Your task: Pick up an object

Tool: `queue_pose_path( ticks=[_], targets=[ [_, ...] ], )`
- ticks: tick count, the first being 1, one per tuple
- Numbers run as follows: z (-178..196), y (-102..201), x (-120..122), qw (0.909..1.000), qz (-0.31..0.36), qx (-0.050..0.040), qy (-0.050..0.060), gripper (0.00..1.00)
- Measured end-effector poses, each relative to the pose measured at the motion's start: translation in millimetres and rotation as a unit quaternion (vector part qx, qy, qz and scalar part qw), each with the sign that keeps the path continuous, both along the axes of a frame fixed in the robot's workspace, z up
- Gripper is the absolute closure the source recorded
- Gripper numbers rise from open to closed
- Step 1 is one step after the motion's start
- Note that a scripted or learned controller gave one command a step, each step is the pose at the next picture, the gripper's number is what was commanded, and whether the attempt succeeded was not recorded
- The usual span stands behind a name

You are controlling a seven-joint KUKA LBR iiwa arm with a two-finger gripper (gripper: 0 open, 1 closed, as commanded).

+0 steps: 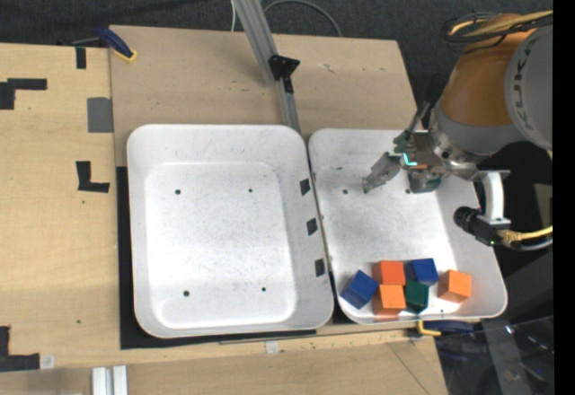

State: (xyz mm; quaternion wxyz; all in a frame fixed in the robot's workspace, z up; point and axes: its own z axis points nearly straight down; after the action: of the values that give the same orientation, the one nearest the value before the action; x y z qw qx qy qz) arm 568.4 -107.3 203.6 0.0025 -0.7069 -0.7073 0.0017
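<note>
Orange band and grey body of the arm (499, 88) enter from the right side, and we see the wrist bent down over the upper part of the right bin (377, 232). At its end the gripper (400, 171) hangs above the bin floor, with one grey finger (379, 173) stretched to the left and downward; we see nothing between the fingers, but we cannot tell if they are open or closed. The objects lie well apart from the gripper, in a group at the near edge of the same bin: a blue cube (359, 287), two orange cubes (392, 272) (391, 297) one behind the other, a second blue cube (422, 271), a dark green block (416, 295) and one more orange cube (456, 285) at the right. We see the left bin (216, 223) just beside, touching the right bin along its side.
</note>
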Motion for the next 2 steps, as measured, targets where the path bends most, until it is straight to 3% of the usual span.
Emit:
queue_pose_path(
  ticks=[1,2],
  targets=[
    [2,0,1,1.0000,0.000,-0.0003,-0.002,0.00],
    [-53,9,-6,1.0000,0.000,-0.0003,0.001,0.00]
  ],
)
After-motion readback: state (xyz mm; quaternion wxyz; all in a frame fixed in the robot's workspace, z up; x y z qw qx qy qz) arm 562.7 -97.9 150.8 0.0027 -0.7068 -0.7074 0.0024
